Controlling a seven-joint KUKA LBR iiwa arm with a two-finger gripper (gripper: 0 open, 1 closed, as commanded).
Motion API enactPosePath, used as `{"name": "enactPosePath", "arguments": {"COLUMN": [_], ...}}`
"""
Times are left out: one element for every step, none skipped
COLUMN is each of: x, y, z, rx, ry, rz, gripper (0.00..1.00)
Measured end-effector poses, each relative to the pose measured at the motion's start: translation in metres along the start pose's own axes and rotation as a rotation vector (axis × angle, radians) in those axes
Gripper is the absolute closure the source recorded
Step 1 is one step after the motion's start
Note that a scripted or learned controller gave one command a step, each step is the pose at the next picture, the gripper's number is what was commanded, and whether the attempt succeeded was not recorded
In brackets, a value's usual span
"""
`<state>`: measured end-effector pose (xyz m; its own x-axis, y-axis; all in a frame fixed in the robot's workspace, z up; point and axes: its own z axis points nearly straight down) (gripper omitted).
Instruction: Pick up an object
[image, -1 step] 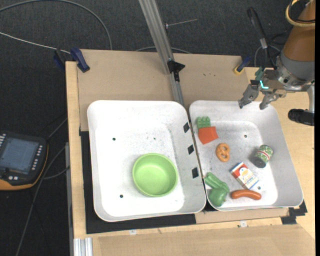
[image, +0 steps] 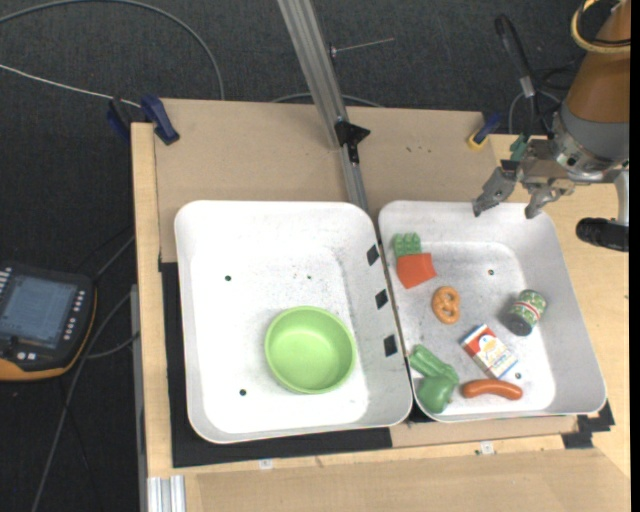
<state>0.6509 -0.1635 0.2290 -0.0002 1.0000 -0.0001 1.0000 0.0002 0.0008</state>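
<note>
My gripper (image: 512, 201) hangs over the far rim of the right bin (image: 560, 300), fingers spread open with nothing between them. Below it in that bin lie a green block (image: 406, 244) and a red block (image: 416, 269) near the left wall. A pretzel (image: 447, 304) sits mid-bin, and a small dark can (image: 524, 311) lies to its right. Toward the front are a red-and-white carton (image: 489, 352), a sausage (image: 491, 389) and a green pepper-like toy (image: 433, 377). All lie well apart from the gripper.
The left bin (image: 215, 250) holds a green bowl (image: 310, 348). A slanted metal pole (image: 322, 80) descends to the seam between the bins. A handheld pendant (image: 40, 317) lies off the bench at left. Blue clamps (image: 158, 118) grip the board's far corners.
</note>
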Motion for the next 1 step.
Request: {"name": "enactPosePath", "arguments": {"x": [0.0010], "y": [0.0058], "z": [0.0603], "rx": [0.005], "ry": [0.001], "rz": [0.000], "gripper": [0.00]}}
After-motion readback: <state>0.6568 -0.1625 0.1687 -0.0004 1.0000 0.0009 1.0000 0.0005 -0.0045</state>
